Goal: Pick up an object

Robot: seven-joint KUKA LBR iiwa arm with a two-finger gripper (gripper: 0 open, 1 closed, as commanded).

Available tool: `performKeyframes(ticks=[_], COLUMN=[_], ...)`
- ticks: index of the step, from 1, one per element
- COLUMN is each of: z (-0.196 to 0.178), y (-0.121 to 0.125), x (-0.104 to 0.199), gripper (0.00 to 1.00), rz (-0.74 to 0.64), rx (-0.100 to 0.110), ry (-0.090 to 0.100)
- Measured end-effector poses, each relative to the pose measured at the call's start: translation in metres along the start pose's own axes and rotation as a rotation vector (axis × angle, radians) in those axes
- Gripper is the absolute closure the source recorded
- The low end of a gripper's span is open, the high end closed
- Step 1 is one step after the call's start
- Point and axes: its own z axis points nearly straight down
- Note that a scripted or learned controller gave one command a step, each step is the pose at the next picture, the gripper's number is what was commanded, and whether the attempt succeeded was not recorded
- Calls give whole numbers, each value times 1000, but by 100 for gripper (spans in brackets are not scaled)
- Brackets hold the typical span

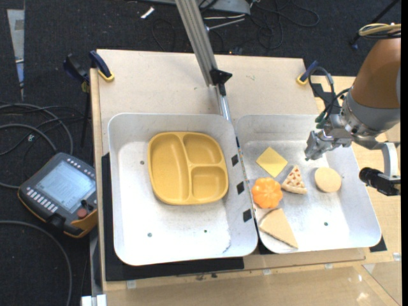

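Nearest to me is the pale wedge (pixel 278 227), lying in the front left corner of the right bin (pixel 357 231), close to its near rim. Just behind it I see the small orange pumpkin-like piece (pixel 267 192), and touching or nearly touching that on its right is the pizza-slice piece (pixel 294 180). The yellow square (pixel 273 161) lies flat behind those two, and the round cream piece (pixel 327 180) sits to the right of the slice, apart from it.

My gripper (pixel 314 148) hangs over the back of the right bin, between the yellow square and the round cream piece, slightly behind both. It points down and to the left from the arm (pixel 376 85), which comes in from the right. From this angle I cannot tell how its tips are set, and I see none of the pieces in it; all five lie on the bin floor.

In the left bin (pixel 127 190) sits the yellow divided tray (pixel 188 167), upright, near the middle. Both bins rest side by side on the tan worktop (pixel 159 81).
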Motion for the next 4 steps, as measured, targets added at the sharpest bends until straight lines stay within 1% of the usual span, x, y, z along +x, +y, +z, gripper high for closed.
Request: performKeyframes(ticks=[1,2,3,4], z=[-1,-14,-4,-16], y=[-10,-13,-23,-37], x=[43,96,152,201], gripper=[100,100,100,100], rz=[1,-1,-1,-1], rx=[1,0,3,1], ry=[-1,-1,0,0])
